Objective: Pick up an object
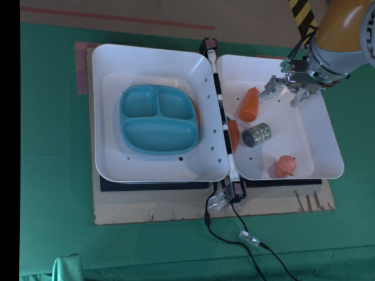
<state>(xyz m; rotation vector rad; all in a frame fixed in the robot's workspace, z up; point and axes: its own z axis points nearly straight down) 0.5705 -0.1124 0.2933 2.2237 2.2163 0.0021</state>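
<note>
So from my seat, the table (53,157) is covered in green cloth, with a sheet of cardboard (152,212) under the two bins. The arm (345,22) comes in from the top right corner, orange band showing, grey wrist below it.

Left bin (152,63) has a teal divided plate (159,119) sitting roughly in the middle, three compartments. Right bin (316,133) is where the small stuff lives. A black and white striped bar (221,110) runs along the seam between the bins, with a cable (234,227) trailing off its near end across the cloth.

The claw (286,91) is hanging over the far part of the right bin, fingers spread wide apart, nothing between them. Its left finger is just beside the top of the orange carrot (249,104), which lies tilted near the bin's left side; I can't tell if they actually touch.

A second, smaller orange piece (234,133) lies right against the bin's left wall by the bar. Next to it is a little can with a green label (257,134) on its side. Near the front there's a small pinkish-orange toy (285,165), can't make out what it is.
</note>
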